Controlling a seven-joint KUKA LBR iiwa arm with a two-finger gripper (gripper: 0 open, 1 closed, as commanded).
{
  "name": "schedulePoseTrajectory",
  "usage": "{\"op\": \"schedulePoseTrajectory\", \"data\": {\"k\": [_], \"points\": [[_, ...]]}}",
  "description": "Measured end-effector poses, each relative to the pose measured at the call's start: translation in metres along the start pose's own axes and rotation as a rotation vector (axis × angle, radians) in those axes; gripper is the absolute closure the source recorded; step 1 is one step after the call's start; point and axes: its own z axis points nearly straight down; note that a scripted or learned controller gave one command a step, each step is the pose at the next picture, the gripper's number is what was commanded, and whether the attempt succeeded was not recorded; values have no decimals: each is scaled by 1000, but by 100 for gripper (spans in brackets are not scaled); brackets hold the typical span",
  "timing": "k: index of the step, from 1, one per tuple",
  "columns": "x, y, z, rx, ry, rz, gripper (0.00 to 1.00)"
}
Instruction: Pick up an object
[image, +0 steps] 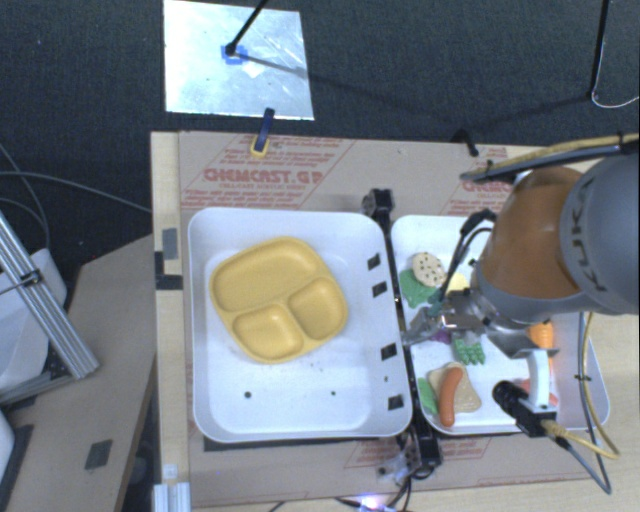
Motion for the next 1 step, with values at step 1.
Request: {"op": "schedulePoseTrajectory", "data": {"k": [1], "points": [[-1,-3,0,0,1,-2,0]]}}
